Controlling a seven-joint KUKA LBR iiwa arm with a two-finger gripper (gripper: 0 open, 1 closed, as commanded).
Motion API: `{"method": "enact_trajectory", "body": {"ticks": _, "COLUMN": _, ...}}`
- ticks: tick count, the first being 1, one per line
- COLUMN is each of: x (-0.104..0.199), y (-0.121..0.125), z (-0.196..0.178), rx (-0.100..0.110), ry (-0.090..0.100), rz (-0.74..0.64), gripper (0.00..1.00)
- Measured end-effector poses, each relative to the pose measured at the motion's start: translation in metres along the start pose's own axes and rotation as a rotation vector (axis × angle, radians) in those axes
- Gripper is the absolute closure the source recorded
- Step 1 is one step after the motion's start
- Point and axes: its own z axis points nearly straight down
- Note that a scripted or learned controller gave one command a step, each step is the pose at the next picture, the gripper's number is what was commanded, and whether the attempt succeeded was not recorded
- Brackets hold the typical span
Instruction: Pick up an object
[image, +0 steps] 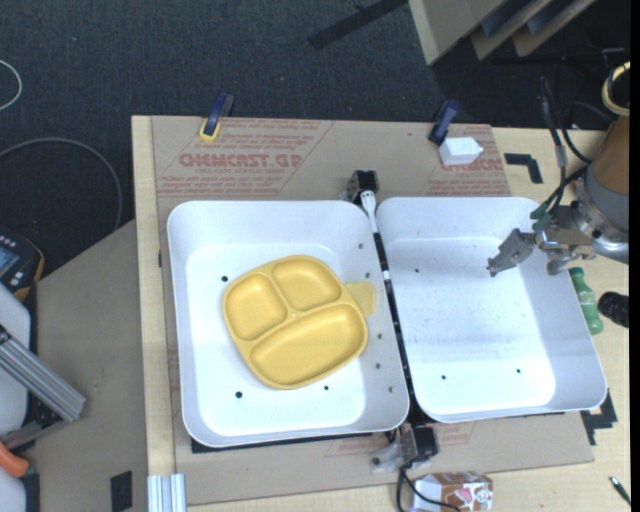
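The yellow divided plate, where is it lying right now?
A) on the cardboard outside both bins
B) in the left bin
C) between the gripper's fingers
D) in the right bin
B: the yellow divided plate lies flat on the floor of the left bin, while the gripper hangs over the right bin, well apart from it.

Red printed lettering is seen on the brown cardboard sheet that covers the worktop. Near its far left corner, "CHEMCAST G.P" can be read in large capitals, with smaller lines around it that are too fine to be made out. Similar red print near the far right corner is partly covered and cannot be read.
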Motion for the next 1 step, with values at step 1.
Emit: {"method": "enact_trajectory", "body": {"ticks": 1, "x": 0.0859, "y": -0.0643, "z": -0.152, "rx": -0.015, "ry": 0.001, "rz": -0.01, "gripper": 0.0}}
